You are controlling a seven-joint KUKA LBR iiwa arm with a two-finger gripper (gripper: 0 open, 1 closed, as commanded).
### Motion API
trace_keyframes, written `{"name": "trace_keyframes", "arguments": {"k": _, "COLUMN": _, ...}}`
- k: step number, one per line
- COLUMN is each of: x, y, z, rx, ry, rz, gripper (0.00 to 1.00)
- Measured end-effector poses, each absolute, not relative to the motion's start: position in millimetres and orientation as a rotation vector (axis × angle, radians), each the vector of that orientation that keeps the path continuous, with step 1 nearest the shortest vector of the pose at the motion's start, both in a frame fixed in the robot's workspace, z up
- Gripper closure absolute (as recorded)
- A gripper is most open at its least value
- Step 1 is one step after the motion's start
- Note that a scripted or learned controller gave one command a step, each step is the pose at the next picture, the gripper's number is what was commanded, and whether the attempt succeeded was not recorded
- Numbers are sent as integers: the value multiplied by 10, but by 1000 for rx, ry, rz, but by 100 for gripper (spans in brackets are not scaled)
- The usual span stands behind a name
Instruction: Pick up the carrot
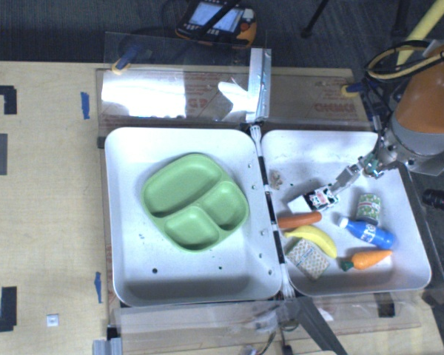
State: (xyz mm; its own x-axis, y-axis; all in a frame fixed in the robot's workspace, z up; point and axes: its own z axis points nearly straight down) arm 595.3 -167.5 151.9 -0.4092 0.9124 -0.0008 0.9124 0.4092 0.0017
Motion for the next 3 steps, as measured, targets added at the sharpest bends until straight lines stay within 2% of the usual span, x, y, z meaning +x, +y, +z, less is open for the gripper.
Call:
{"name": "trace_keyframes", "arguments": {"k": 1, "x": 5373, "y": -1168, "z": 907, "rx": 1776, "ry": 2590, "rz": 2, "gripper": 0}}
{"name": "trace_keyframes", "arguments": {"k": 2, "x": 5380, "y": -1170, "z": 1005, "rx": 1777, "ry": 2586, "rz": 5, "gripper": 100}}
{"name": "trace_keyframes", "arguments": {"k": 3, "x": 5390, "y": -1168, "z": 1104, "rx": 1776, "ry": 2583, "rz": 8, "gripper": 100}}
